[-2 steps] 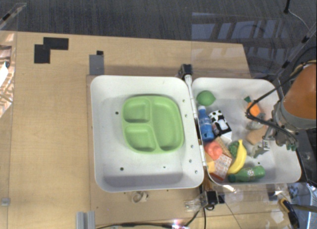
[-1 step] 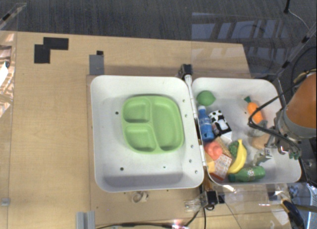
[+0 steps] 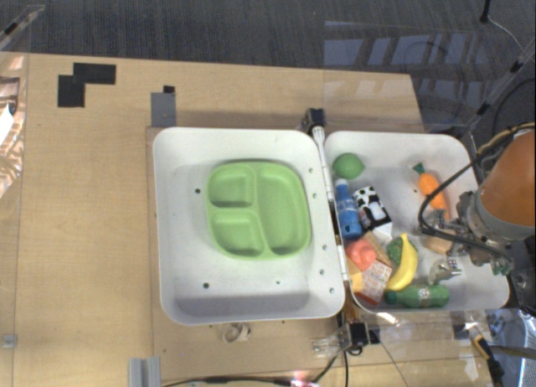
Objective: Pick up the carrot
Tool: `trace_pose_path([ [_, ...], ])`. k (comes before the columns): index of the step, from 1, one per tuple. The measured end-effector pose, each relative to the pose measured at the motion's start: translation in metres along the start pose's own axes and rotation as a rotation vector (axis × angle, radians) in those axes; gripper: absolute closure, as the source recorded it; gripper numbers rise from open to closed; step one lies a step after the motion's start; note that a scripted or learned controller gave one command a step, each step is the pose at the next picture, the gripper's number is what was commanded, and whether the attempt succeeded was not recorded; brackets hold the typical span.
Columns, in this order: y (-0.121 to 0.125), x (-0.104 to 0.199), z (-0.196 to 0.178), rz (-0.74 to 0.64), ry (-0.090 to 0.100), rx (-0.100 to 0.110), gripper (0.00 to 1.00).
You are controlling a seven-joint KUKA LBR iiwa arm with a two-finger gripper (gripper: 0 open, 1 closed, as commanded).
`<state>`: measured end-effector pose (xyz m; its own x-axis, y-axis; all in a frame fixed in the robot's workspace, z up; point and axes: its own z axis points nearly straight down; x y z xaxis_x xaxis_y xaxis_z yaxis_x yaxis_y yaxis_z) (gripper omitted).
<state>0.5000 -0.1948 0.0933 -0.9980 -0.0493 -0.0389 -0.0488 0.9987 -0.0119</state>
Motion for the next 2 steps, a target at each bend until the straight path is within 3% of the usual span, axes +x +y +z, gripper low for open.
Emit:
trace_pose_path([
  [1,-0.011,-0.020,0.004,0.242,0.024,-0.005,0.00],
  [2,0.003,0.001,0.000,0.095,0.001,0.001,0.00],
])
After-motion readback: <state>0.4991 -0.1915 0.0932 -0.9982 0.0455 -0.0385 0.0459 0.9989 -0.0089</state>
